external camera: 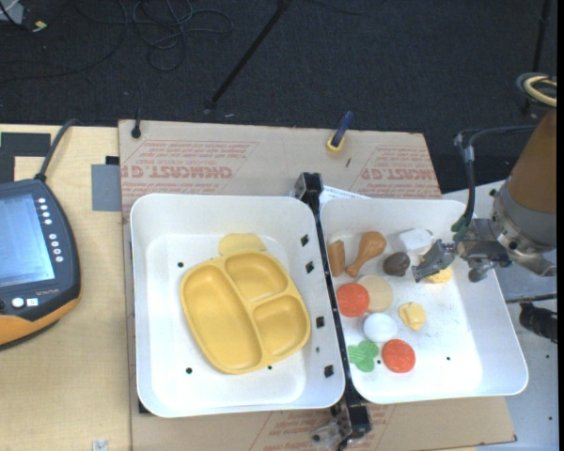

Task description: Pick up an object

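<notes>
- From the camera view, we are seeing the gripper [436, 262] hanging low over the right bin [493, 369], reaching in from the right beside a small yellow piece [441, 275] and a dark brown lump [396, 264].
- We are finding it too small and dark to tell whether its fingers are apart or together, or whether anything is sitting between them.
- We are treating the yellow piece as the likeliest target; it is lying just under the gripper, near the bin's upper middle.
- We are judging it to be light, stiff toy plastic, probably smooth and apt to slip, so we are favouring a grasp across its narrow middle.
- The left bin [155, 383] is holding a yellow divided tray [244, 310].
</notes>
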You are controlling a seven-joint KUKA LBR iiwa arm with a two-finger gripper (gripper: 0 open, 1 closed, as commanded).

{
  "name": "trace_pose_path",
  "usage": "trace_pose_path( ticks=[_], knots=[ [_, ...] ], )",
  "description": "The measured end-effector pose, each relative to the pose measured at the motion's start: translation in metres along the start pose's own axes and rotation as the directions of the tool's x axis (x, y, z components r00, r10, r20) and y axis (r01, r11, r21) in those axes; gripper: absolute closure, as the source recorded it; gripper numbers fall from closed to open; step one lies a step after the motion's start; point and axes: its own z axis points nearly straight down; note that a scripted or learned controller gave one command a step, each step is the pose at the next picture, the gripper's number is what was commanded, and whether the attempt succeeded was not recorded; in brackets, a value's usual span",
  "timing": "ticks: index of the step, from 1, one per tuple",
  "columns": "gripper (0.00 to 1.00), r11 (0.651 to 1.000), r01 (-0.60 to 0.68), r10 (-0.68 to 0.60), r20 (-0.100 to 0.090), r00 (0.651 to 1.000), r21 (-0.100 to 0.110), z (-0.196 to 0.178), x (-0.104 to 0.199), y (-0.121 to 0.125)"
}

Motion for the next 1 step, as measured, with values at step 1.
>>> trace_pose_path(
  ticks=[1],
  knots=[
    [1.00,1.000,0.000,0.000,-0.002,1.000,0.007,-0.0071,-0.0012,-0.0001]
  ],
)
